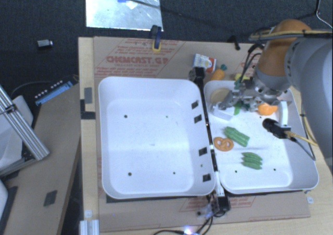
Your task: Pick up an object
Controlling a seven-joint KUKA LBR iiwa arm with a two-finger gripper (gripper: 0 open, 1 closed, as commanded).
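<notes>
My gripper [235,102] is low over the far left part of the right bin [299,177], with the grey arm and its orange band [278,57] reaching in from the right. A small green piece [237,109] shows just under the gripper. A white block [222,114] lies right beside it on the left, and an orange piece [267,108] on the right. Nearer the front lie a green pea pod [237,136], a second green pod [252,160] and a brown pretzel [223,144].
The left bin [104,125] sits against the right one, with black clips along the shared wall [205,130]. A black and white cable part [276,125] hangs from the arm over the right bin. Small items [204,62] lie on the cardboard behind the bins.
</notes>
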